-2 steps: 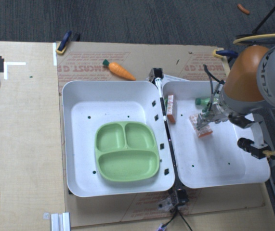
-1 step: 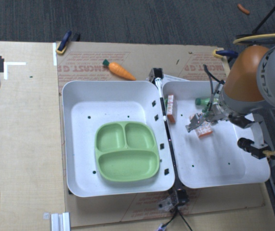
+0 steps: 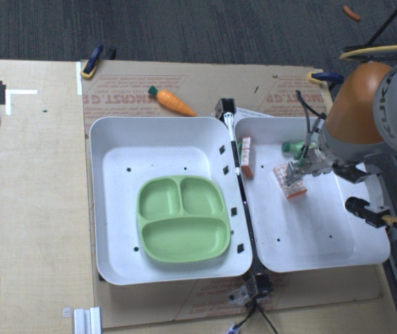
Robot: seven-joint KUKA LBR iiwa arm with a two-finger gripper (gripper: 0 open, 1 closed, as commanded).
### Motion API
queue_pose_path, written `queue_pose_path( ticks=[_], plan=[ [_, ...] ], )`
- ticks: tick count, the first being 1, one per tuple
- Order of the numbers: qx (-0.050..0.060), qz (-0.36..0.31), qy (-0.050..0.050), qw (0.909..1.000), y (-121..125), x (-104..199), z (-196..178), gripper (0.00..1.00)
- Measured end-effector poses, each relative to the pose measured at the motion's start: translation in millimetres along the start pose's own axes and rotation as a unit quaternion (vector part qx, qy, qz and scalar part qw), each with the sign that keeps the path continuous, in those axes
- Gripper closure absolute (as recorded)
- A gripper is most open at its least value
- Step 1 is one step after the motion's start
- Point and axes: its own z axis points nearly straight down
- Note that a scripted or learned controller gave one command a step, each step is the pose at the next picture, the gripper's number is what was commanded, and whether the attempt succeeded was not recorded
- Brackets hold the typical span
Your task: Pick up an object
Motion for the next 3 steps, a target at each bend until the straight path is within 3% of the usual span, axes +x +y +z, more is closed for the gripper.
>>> queue_pose_path(
  ticks=[1,2,3],
  plan=[
    [0.0,0.0,0.0,1.0,0.0,0.0,0.0,0.0],
    [-0.001,0.001,0.0,1.0,0.5,-0.6,-9.7,1.0],
    [-0.001,0.001,-0.001,1.0,0.5,-0.6,-9.7,0.0]
  ],
)
